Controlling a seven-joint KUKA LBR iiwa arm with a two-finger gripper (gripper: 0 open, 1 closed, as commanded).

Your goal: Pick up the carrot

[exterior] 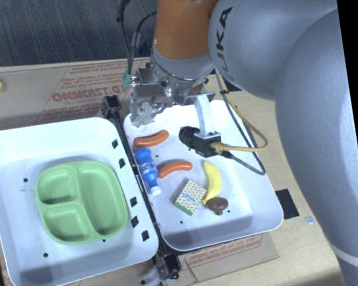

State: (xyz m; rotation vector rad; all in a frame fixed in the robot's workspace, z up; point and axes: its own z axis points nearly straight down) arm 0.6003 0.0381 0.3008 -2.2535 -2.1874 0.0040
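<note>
A blue bottle (pixel 147 170) lies along the left wall of the right bin (pixel 270 215), and everything else is placed from it. The carrot (pixel 174 168) lies just beside the bottle on the view's right, flat on the bin floor and running left to right. It touches nothing that I can see. A second orange-red piece, seemingly a sausage (pixel 151 139), lies just beyond the bottle's far end. The two look much alike at this distance, so which one is the carrot is not fully certain.

The claw (pixel 141 114) hangs farther back from the bottle, past the sausage, over the far left corner of the same bin. It is apart from the carrot, and nothing shows in its grip. Whether it is open or closed cannot be told from this angle. The grey arm (pixel 186 11) with its orange band rises behind it.

Right of the bottle, beyond the carrot, a banana (pixel 212 180) lies lengthwise with a brown lump (pixel 218 205) at its near end. A small green-and-yellow box (pixel 190 197) sits nearer the camera than the carrot, touching the banana.

Left of the bottle, across the bin walls, the left bin (pixel 1 199) holds a green divided plate (pixel 81 200). Both bins rest on the table (pixel 77 87).
</note>
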